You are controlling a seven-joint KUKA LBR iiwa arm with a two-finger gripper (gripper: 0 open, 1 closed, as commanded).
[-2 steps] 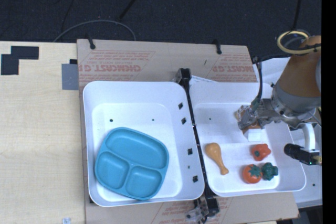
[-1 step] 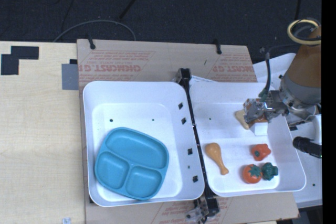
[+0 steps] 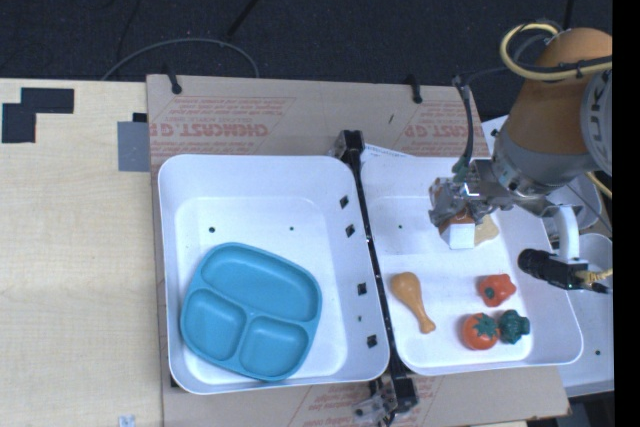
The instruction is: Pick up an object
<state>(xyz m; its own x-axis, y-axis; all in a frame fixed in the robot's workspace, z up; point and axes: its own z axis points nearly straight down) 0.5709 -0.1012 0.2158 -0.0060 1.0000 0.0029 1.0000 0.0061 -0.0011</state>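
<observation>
Two bins: left bin (image 3: 175, 205) and right bin (image 3: 420, 185) sit side by side, touching along a black centre divider.
Left bin: a blue tray (image 3: 250, 310) lies toward its near-left corner, with open floor along the far edge.
Gripper: the gripper (image 3: 462, 215) hangs over the right bin's far-right part, and whether its claw is apart or together cannot be told.
Block: a white block (image 3: 461, 235) sits right under the gripper.
Drumstick: a drumstick (image 3: 412, 300) lies near the divider, long axis running from far-left to near-right, thin end nearest.
Near-right corner: a pepper (image 3: 496, 289), tomato (image 3: 479, 332) and broccoli (image 3: 514, 325) cluster together.
Room: bare floor shows along the right bin's far-left edge.
</observation>
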